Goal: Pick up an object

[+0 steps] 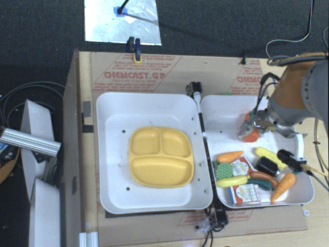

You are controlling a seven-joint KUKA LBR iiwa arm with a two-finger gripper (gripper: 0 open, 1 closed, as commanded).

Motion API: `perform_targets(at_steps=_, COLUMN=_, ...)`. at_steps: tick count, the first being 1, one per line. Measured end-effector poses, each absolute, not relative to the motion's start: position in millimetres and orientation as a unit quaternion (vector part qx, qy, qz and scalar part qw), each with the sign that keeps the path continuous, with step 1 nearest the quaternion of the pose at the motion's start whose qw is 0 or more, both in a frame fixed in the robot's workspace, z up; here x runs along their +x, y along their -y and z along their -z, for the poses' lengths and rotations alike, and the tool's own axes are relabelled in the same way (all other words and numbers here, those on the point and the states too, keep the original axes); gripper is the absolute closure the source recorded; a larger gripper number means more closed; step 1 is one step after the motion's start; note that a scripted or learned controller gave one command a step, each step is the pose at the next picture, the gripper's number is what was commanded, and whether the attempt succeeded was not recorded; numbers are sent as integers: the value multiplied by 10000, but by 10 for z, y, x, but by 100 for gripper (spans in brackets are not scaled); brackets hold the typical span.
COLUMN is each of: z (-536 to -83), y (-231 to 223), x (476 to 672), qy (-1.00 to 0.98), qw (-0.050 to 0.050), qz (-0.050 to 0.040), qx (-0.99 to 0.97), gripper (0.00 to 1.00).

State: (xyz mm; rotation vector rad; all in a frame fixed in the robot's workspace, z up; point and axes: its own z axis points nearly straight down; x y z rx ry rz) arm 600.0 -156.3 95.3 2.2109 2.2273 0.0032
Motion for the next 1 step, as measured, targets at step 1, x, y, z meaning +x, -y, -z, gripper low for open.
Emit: perform_targets(at_steps=1, z=-2054, y=793, x=5631, qy=-7086, qw=13, qz=-15, qx=7056, gripper=100)
